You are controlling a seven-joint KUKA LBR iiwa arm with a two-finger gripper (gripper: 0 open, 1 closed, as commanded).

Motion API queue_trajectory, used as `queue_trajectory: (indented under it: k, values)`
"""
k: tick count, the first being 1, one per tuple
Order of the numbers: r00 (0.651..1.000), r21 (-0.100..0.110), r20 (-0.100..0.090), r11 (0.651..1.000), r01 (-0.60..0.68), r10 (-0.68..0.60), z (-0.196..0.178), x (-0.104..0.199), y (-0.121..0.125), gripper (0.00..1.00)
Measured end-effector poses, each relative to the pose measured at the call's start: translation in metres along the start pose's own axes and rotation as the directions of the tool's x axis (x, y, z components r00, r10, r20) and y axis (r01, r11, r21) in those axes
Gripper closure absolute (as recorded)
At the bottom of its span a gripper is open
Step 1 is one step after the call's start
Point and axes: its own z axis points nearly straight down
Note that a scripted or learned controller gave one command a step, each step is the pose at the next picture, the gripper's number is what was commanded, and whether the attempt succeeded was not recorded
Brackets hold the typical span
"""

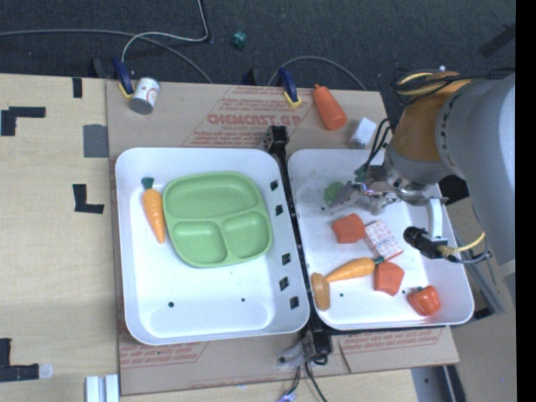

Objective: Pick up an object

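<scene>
- Bench: pale wood top (50, 249), marked with black tape pieces (25, 117) at the left; a brown cardboard sheet (226, 120) lies under both bins.
- Floor beyond the bench: dark carpet (335, 15), with thin cables (197, 11) running across it.
- Left bin (201, 321): holds a green divided plate (219, 219) and, just beside its left rim, a small toy carrot (153, 210).
- Right bin (456, 296): holds a green toy (337, 193), an orange block (348, 228), a red-and-white card (383, 239), a larger carrot (349, 270), an orange-red block (389, 278) and a red pepper (425, 300).
- On the cardboard behind the bins: a small can (145, 93), blue clamps (124, 78), an orange bottle (329, 107), a white cube (364, 131).
- My arm (469, 132): enters from the right, over the right bin.
- My gripper (366, 186): low over the bin's far part, just beside the green toy; I cannot tell how wide it stands, nor whether it touches anything.
</scene>
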Motion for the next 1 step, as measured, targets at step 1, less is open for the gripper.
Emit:
queue_trajectory:
  k: [1]
  values:
    - [1.000,-0.002,0.001,1.000,-0.002,0.002,-0.0002,0.0186,-0.0627,0.00]
